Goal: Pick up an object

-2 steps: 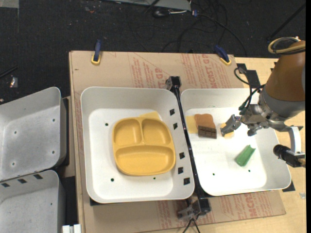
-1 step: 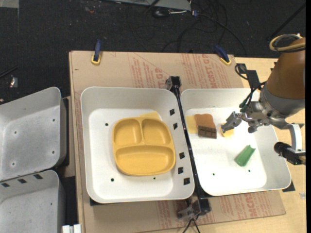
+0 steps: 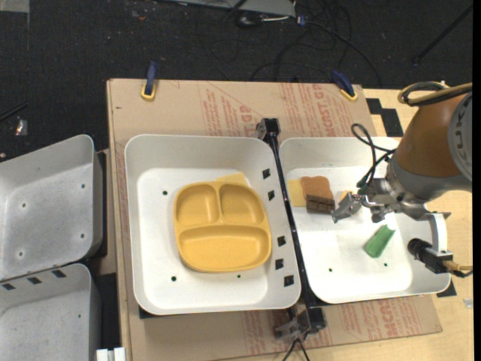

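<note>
Glossy yellow plastic tray point(image 3: 222, 228), smooth white plastic bins point(image 3: 143, 201); matt brown cardboard sheet point(image 3: 218, 107); matt green block point(image 3: 379, 241)

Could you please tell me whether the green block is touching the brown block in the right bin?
Apart. The camera view shows bare white bin floor between the green block, near the bin's right side, and the brown block, which lies up by the divider.

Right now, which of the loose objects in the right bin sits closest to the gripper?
The brown block, just left of the gripper. The green block lies farther off, below and right of it; the yellow piece is beyond the brown one.
</note>
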`<action>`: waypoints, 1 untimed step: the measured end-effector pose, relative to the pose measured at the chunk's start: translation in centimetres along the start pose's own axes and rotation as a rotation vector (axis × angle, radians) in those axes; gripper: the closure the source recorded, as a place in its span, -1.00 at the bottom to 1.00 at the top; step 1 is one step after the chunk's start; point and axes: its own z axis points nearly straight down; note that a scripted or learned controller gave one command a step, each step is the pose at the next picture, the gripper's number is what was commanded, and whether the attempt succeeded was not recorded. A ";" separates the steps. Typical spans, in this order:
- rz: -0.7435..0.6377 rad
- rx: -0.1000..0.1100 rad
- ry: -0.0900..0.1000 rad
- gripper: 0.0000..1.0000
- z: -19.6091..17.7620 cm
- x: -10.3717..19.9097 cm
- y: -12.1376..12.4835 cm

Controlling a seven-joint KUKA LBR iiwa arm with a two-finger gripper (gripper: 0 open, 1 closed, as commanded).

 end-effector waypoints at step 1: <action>-0.001 -0.002 0.000 -1.00 4.8 0.1 0.0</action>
